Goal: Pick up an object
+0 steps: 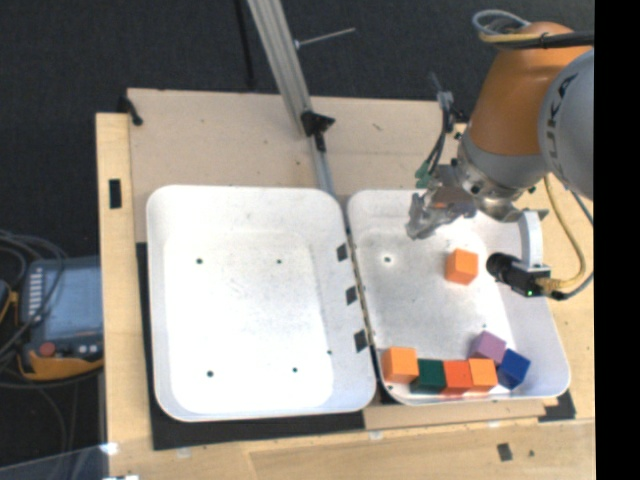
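Two white bins sit side by side; the hand, grip state unclear, hovers near an orange cube.

floor: dark carpet | bench: tan wood | pendant lft

arm over right bin, orange block alone

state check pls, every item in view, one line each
pincer: above right bin's upper part, nothing seen held
lone orange block: resting apart, mid right bin
orange block at left of row: against bin's near wall
green block: in row, touching neighbours
two orange blocks: side by side in row
purple block: behind row
blue block: right end, tilted
right bin: holds all blocks
left bin: no blocks
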`<state>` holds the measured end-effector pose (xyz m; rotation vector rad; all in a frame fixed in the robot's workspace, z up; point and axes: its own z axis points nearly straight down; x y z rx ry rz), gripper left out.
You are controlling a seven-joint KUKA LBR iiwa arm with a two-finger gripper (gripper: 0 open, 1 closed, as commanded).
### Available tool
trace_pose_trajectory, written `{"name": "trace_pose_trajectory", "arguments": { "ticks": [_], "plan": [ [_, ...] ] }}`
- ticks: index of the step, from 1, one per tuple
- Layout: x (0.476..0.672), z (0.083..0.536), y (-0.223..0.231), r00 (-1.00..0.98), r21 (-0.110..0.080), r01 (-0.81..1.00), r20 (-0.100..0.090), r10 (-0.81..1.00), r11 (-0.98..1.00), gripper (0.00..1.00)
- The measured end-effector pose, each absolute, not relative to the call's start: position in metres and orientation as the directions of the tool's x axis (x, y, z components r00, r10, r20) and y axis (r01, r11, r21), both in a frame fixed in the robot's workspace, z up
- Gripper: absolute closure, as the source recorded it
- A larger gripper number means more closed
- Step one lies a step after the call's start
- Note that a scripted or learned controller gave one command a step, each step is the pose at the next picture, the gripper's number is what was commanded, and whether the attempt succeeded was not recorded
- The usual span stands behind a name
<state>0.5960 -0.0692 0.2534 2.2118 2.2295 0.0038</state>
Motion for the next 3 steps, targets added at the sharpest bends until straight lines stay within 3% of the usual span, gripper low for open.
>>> {"name": "trace_pose_trajectory", "arguments": {
  "ticks": [3],
  "plan": [
    [0.645,0.233,0.081,-0.007,0.001,1.000,0.000,1.000,0.007,1.00]
  ]
}}
